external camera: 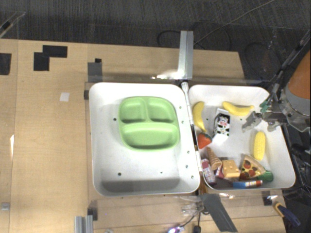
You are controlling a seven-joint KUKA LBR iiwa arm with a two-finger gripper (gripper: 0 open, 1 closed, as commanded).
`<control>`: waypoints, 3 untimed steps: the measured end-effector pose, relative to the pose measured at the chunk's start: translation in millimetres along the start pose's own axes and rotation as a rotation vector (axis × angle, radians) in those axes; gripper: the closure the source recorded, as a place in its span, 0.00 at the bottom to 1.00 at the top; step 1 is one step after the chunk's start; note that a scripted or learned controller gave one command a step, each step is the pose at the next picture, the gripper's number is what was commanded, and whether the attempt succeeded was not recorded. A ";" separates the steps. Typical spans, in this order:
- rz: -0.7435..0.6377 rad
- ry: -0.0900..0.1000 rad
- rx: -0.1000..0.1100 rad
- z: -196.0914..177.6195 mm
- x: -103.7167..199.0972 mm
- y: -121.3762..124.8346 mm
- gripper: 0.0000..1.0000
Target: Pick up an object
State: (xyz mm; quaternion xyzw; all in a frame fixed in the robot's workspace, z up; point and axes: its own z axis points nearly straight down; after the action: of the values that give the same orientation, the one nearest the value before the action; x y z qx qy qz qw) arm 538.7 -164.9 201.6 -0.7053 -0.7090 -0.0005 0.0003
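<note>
where bin meets arm — tool (pixel 252 120) blurred

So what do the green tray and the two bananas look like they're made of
Green tray: probably moulded plastic, matte to satin; one even pale green, with rounded compartment edges and soft sheen.
Bananas: likely plastic toy food; flat uniform yellow, smooth, no bruises or speckles. Rubber can't be ruled out from this view.
Both bins: look like glossy white plastic, judging by the highlights along their rims.

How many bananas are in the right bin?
2. One banana lies along the right bin's left wall; the other banana lies near its far wall. More may hide under the near-edge clutter.
</note>
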 end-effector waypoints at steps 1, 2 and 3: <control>-0.108 -0.002 -0.003 104.5 -3.4 129.5 0.00; -0.115 -0.004 -0.007 92.6 -1.8 131.2 1.00; 0.024 -0.002 -0.004 65.2 -5.5 131.1 1.00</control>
State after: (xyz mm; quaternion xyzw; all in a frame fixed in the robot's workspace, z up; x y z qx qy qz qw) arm 669.8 -169.7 136.5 -0.7137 -0.7004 -0.0014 -0.0019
